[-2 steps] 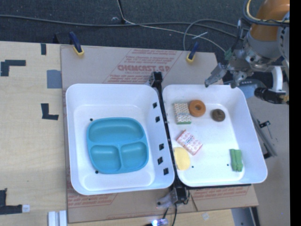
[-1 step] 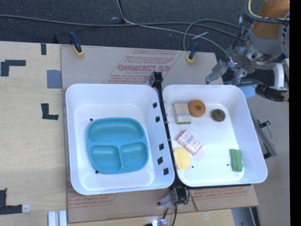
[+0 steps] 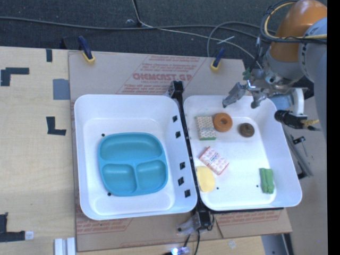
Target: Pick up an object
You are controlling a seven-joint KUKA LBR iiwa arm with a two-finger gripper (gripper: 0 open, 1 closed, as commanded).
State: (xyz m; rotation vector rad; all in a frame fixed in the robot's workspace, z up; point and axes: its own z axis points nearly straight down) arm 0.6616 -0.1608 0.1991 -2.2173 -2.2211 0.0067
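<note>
Hovering over right bin (image 3: 281, 158) rear edge: claw (image 3: 244, 99), fingers spread, nothing held; green block (image 3: 266, 180) long axis front-to-back.

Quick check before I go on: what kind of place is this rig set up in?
Most likely a robotics lab bench, not a kitchen. Two white bins sit on a cardboard sheet held by clamps, cables trail over dark carpet, and the food is toy-like: a donut and a blue divided plate.
</note>
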